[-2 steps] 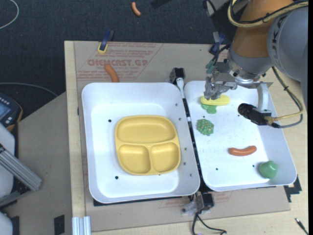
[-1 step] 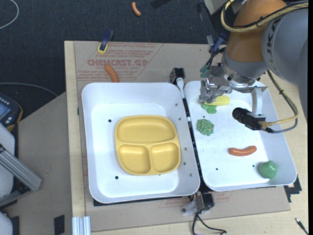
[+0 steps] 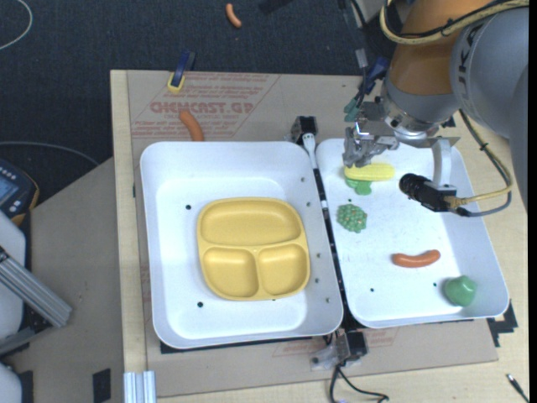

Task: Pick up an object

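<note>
One hand [image 3: 362,154], finger spread indeterminate, sits low over the yellow corn [image 3: 370,173] at the right bin's [image 3: 482,259] far-left corner; the bin wall and adjacent green piece [image 3: 362,186] risk a deflected, failed grasp.

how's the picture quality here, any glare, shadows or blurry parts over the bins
Camera view: lighting is even and fairly soft; the yellow tray shows a mild sheen but no harsh glare. Faint shadows fall along the left bin's inner walls. The bin contents look reasonably sharp, while the arm's orange band, nearest the camera, looks slightly soft. The gripper casts little shadow onto the yellow corn.
</note>
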`<state>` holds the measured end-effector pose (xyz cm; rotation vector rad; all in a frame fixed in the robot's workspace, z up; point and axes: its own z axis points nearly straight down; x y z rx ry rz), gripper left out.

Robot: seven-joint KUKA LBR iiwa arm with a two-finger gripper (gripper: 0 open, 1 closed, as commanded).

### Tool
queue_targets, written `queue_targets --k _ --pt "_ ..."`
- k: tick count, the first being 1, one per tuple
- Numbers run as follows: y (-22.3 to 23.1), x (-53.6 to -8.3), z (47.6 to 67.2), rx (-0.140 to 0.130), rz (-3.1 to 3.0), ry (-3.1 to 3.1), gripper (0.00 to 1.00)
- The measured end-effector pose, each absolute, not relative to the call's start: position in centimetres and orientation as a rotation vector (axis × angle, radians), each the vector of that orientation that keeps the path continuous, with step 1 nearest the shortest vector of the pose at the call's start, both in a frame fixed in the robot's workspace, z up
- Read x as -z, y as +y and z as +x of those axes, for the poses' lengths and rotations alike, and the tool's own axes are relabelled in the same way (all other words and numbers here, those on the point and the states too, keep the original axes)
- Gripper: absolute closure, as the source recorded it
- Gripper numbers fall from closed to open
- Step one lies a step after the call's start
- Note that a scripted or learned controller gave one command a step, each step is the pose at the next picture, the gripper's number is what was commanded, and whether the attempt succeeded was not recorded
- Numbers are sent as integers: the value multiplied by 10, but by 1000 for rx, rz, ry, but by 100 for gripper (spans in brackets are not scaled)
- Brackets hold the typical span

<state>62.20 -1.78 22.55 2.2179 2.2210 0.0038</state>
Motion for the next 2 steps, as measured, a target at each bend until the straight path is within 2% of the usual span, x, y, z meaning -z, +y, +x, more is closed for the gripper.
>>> queue_targets --k 1,2 --pt "-31 -232 612 1 2223 2221 100" --pt "-21 -214 614 4 2223 2225 100"
